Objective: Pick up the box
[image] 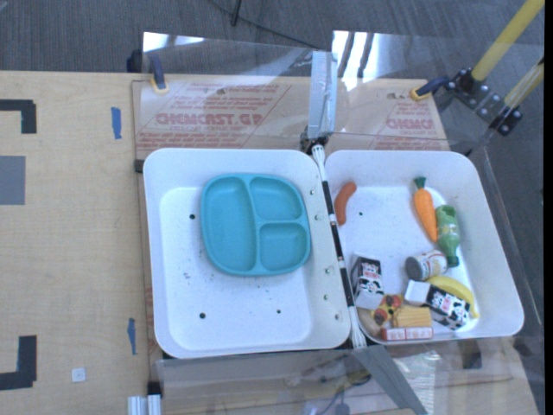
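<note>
Crowded against the right bin's near wall, 2 cow-print boxes await picking; gripper state: cannot tell.

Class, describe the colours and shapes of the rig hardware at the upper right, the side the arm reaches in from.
Two slim yellow bars slant toward the corner, joined at a dark, blocky bracket. I cannot tell whether these belong to the arm.

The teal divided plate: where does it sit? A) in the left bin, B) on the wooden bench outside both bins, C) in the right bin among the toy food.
A: the teal plate lies flat on the left bin's floor, apart from the toy food.
</note>
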Action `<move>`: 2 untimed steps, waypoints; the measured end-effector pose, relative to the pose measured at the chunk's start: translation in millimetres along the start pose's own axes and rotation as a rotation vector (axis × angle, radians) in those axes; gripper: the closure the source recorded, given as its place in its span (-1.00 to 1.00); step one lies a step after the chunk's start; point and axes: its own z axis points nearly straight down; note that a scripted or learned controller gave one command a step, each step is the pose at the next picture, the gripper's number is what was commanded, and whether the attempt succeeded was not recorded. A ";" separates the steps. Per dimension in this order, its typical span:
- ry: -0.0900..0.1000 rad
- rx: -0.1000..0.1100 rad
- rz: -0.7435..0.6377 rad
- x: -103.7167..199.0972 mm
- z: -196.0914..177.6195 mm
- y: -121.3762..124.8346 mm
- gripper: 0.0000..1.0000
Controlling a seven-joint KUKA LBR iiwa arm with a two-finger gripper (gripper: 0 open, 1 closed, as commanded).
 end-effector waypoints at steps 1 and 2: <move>0.000 0.001 -0.042 61.4 219.2 -53.8 1.00; 0.001 -0.002 0.027 113.1 17.5 32.3 1.00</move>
